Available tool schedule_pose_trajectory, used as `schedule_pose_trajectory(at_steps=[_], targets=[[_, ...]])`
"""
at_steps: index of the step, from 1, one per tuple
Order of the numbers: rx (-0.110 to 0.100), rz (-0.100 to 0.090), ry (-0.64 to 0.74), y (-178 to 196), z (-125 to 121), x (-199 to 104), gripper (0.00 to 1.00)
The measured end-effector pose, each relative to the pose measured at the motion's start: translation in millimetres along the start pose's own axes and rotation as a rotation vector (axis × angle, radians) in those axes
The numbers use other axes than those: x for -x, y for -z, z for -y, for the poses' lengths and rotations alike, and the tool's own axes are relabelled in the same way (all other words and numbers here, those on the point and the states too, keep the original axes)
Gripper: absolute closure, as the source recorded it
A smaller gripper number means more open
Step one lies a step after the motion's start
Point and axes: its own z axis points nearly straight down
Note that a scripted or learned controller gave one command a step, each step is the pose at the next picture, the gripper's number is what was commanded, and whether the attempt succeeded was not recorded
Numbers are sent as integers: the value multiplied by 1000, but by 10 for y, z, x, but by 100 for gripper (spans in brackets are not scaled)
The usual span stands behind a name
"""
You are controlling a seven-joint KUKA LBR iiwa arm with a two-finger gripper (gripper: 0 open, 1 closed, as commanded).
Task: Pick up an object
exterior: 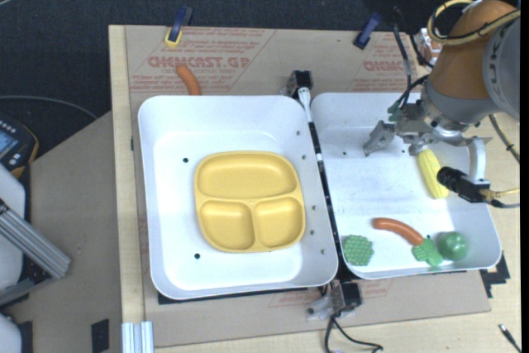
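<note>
On the bench, the left bin carries a yellow divided tray lying flat near its middle. Beside it, the right bin receives the grey arm, which reaches in from the right. Its gripper hangs over the bin's upper part, with the fingers spread apart and nothing between them. A yellow corn cob lies just beside the gripper. Lower down rest an orange sausage, a green broccoli piece near the corner, and a small green round item.
</note>
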Motion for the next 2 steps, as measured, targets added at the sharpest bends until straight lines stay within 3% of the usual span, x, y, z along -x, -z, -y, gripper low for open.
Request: schedule_pose_trajectory(at_steps=[1, 2], targets=[[1, 0, 1, -416, 4, -9, 0], [7, 1, 0, -278, -10, -2, 100]])
